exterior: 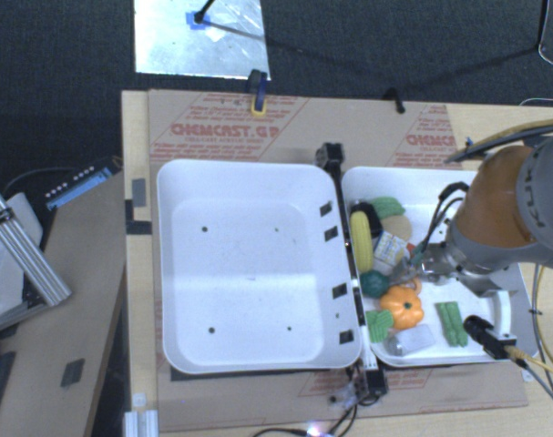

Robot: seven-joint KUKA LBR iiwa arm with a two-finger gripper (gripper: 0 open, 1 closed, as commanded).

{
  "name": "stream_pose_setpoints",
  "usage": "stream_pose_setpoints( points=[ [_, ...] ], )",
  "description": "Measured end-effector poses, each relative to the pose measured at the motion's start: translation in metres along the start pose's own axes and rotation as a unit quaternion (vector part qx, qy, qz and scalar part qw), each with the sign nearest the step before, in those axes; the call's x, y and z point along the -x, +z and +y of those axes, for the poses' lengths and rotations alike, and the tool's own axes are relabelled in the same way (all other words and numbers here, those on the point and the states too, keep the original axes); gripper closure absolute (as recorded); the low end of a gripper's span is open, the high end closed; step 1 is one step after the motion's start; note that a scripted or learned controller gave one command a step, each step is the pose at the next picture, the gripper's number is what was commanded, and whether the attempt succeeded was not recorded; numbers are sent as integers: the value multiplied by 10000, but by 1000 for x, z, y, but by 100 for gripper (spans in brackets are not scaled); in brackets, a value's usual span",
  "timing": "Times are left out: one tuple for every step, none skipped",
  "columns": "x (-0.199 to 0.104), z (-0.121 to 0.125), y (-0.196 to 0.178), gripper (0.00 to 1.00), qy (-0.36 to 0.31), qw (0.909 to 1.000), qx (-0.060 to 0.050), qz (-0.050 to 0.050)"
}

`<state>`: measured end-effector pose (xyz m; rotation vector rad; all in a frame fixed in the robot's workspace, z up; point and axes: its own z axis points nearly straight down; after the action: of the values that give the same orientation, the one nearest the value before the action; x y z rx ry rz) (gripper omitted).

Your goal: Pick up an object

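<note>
While the arm (504,212) hangs low over the right bin (440,178), we read the gripper (411,267) as poised just above the crowded left half of that bin, close to the orange pumpkin (404,306). Its tip is small and blurred, so we cannot tell how it stands, nor whether anything is caught in it. The pumpkin looks like the nearest candidate: it sits at the near side, touching a teal piece (374,283) on its left. To do this well we would centre over the pumpkin's round body and come straight down, since a slanted approach could nudge it against its neighbours. A yellow corn cob (361,240) lies along the bin's left wall, with a pale green item (388,207) farther back and a small printed packet (390,245) beside the cob. Green blocks (451,322) lie to the right of the pumpkin and a whitish piece (414,339) lies nearer. These crowd the descent; the left bin (249,176) is well apart
</note>
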<state>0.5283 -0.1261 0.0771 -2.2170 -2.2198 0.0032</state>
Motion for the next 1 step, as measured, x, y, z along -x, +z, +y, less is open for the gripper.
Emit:
stream_pose_setpoints(
  points=[
    [1, 2, -18, 100, -4, 10000, 39, -11]
  ],
)
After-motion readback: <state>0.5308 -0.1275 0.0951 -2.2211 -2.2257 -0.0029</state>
